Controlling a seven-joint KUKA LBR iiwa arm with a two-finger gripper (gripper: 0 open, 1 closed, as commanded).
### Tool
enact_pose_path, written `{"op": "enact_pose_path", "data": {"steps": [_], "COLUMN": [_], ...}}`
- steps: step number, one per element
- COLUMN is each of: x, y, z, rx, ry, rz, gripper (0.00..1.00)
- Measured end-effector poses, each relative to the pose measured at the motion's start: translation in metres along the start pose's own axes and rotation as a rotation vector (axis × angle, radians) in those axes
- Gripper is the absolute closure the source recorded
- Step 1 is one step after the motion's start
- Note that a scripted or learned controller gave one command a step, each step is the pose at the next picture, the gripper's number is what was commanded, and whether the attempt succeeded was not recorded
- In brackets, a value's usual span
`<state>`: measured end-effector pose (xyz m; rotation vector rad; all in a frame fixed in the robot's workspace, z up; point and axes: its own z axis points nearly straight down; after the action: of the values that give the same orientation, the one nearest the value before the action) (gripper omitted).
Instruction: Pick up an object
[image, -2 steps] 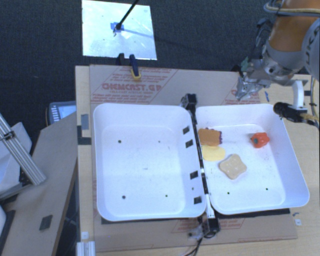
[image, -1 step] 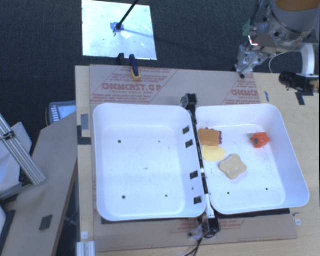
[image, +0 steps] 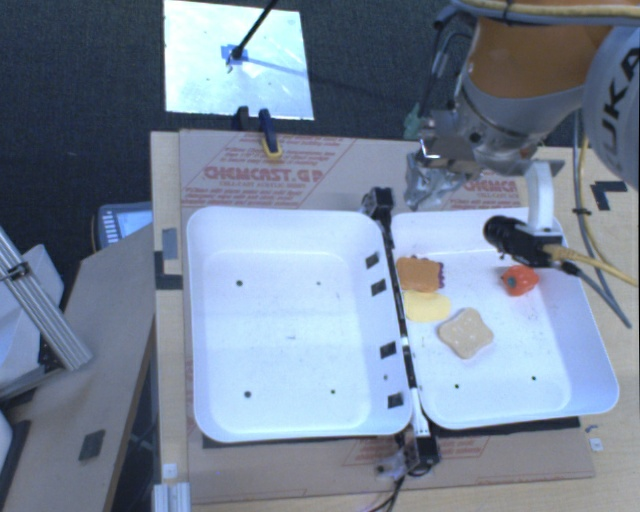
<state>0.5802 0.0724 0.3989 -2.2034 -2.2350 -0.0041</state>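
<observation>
1. Currently the gripper hangs over the back rim of the right bin, near that bin's back left corner. Its tip is a jumble of metal seen from above, so I cannot tell whether it stands wide or narrow, and nothing shows as held in it.
2. Just in front of it and lower, an orange-brown piece with a purple edge lies on the bin floor, close against the left wall.
3. A flat yellow slice lies directly in front of that piece, touching or slightly tucked under it, also close to the left wall.
4. A tan toast slice lies just beside the yellow slice on its front right, and their edges seem to meet.
5. A red-orange toy sits apart from these three, nearer the middle of the bin's back half.
6. Bare white floor shows between the red-orange toy and the toast slice. It also runs across the front and the right side of the right bin up to the rim.
7. Black clips run along the seam where the two bins meet, right beside the cluster of three.
8. The left bin shows a wide white floor.
9. Both bins rest on a printed cardboard sheet, which sticks out behind them, and a yellow-and-black clamp sits at its back edge.
</observation>
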Motion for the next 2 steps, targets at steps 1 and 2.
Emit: {"op": "enact_pose_path", "data": {"steps": [1,2], "x": [0.073,0.14], "y": [0.039,-0.02], "z": [-0.024,-0.016], "rx": [-0.007,0.0], "ry": [0.0,-0.001], "rz": [0.003,0.001], "gripper": [1.0,1.0]}}
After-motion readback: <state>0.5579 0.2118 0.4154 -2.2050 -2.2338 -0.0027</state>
